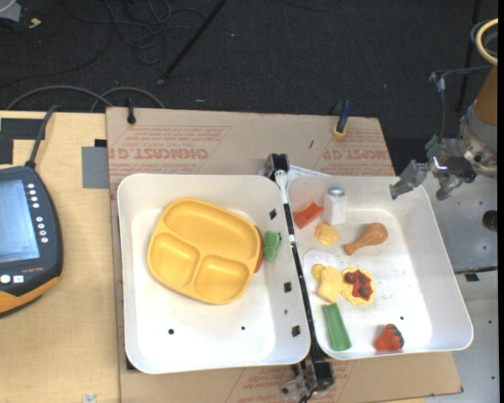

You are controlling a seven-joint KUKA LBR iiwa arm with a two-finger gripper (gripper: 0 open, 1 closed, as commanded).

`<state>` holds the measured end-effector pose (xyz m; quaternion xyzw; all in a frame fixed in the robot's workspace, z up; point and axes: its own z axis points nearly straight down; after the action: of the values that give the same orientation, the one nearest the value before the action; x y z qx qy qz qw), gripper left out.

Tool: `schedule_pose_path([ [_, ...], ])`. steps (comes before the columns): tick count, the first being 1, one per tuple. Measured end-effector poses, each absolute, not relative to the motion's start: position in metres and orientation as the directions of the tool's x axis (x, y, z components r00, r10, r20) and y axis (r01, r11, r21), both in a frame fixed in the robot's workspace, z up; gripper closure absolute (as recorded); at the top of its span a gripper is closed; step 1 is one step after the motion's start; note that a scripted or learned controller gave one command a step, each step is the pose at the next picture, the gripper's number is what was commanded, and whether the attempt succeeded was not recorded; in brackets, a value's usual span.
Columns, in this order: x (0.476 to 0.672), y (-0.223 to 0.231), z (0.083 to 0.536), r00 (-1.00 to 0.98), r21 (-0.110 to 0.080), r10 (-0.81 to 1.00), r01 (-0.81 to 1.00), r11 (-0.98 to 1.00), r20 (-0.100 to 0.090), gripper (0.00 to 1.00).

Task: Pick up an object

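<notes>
The pincer (426,177), whose state I cannot tell, hovers over the right bin's (441,250) far corner; the drumstick (367,238) there looks light, rigid plastic, best taken at its narrow handle.

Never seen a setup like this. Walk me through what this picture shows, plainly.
This is one camera fixed above a bench, looking down at a slant. At the right edge is a robot arm, grey with an orange band; its tool, the grasping part, hangs over the far right corner of the right bin. I see nothing held in it. The job is to pick up an object.

Two shallow white bins sit side by side. The left bin holds a yellow divided tray with a small green piece beside it. The right bin holds toy food: a drumstick, a green stick, a strawberry, a small pizza and a white can. The screen at left is a handheld control pad.
</notes>
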<state>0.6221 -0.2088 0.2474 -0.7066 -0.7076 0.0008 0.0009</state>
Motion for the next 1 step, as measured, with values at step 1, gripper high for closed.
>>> schedule_pose_path([
  [1,0.6223,-0.2089,0.2561,-0.003,-0.005,1.0,1.0,0.003,0.001,1.0],
])
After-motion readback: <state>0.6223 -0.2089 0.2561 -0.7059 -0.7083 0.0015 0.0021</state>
